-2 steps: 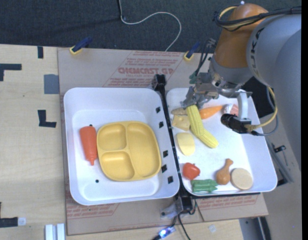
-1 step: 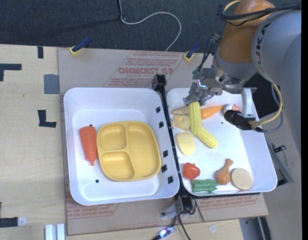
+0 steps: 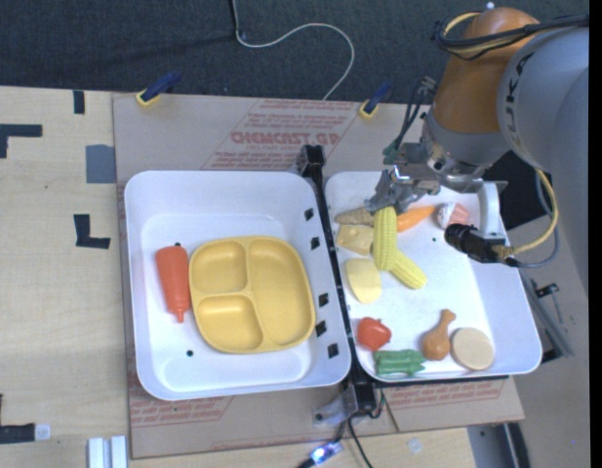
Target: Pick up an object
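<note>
Gripper (image 3: 396, 191) at 12 o'clock of right bin (image 3: 505, 310), finger state impossible to tell, corn cob (image 3: 384, 239) upright just beneath at 6 o'clock, 2nd corn cob (image 3: 409, 272) beside it.

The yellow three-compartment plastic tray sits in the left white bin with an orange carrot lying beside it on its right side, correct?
Not quite. In the camera view, the orange carrot lies on the left side of the yellow three-compartment plastic tray, not its right. The rest holds: both are in the left white bin.
</note>
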`<state>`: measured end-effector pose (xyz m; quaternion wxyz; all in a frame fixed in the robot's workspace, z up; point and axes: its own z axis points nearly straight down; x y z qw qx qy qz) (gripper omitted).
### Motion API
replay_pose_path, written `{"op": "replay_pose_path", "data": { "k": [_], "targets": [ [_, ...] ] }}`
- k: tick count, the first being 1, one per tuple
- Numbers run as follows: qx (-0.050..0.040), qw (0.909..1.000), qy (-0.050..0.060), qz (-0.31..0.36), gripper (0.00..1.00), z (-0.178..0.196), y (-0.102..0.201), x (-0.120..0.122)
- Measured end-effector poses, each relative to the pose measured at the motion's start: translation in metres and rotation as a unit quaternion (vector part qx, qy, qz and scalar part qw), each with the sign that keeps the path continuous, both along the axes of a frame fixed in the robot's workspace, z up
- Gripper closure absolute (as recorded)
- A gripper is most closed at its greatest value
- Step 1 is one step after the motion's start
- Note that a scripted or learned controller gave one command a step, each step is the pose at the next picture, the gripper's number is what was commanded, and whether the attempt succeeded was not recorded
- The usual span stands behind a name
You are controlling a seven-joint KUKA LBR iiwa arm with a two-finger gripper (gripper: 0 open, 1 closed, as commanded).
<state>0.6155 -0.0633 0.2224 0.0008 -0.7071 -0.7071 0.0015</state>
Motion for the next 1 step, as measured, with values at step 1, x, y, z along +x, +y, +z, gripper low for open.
{"op": "replay_pose_path", "data": {
  "k": [1],
  "targets": [
    [0.0008, 1.0, -0.001, 0.001, 1.0, 0.011, 0.0149, 0.0057]
  ]
}}
